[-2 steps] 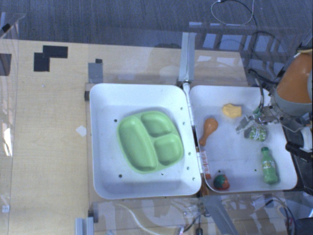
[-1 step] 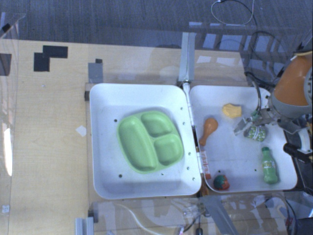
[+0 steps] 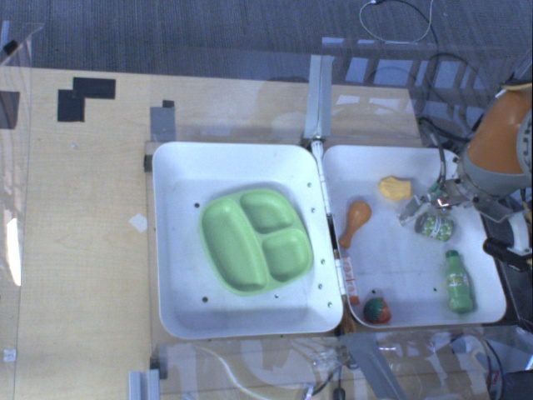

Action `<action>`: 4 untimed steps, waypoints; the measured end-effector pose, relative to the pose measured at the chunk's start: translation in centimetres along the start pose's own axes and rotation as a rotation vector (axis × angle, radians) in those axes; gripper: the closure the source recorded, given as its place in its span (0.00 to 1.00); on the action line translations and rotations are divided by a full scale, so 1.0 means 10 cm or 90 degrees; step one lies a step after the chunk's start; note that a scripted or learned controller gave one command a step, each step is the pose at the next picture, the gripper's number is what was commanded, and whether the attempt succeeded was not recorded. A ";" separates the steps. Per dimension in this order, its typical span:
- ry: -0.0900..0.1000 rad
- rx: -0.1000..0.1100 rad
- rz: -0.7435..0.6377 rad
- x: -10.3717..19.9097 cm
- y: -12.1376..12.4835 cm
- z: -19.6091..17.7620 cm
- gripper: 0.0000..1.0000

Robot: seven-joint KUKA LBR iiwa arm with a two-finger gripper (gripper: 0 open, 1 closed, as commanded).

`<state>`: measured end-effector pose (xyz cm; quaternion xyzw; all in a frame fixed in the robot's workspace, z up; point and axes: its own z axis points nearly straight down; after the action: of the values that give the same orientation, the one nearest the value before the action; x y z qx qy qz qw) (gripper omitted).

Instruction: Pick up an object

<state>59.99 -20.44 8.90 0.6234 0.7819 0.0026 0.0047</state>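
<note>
Two white bins sit side by side on the pale wooden surface point(image 3: 83, 248). The left bin point(image 3: 179, 307) carries a light green divided plate point(image 3: 254, 240), lying flat near its middle, three compartments facing up.

Over to the right bin point(image 3: 400, 302), where the small things are. A yellow lump point(image 3: 396, 189) lies toward the far side. An orange drumstick-shaped toy point(image 3: 354, 222) rests at a slant close to the wall shared with the other bin. A green bottle point(image 3: 457, 282) lies on its side near the right wall. A small red and green ball point(image 3: 377, 309) sits in the near corner.

The arm point(image 3: 500, 144) comes in from the right, its orange band showing above the bin's far right corner. The hand point(image 3: 433, 207) is down low in the right bin, right over a crumpled green and white wrapper-like thing point(image 3: 436, 226), just beside the yellow lump. The metal parts there blur together, so I cannot tell whether the hand is apart or together, nor whether anything sits between.

A dark cable point(image 3: 400, 15) loops across the grey floor beyond the bins.
</note>
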 end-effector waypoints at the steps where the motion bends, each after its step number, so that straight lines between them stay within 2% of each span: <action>1: -0.001 -0.001 0.001 0.08 -0.03 0.00 0.00; 2: 0.000 -0.001 -0.007 0.02 -0.09 0.00 0.00; 3: -0.001 -0.005 -0.008 0.02 -0.06 -0.13 1.00; 4: -0.001 -0.005 -0.008 0.02 -0.06 -0.13 0.00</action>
<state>59.35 -20.34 10.21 0.6185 0.7857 0.0051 0.0081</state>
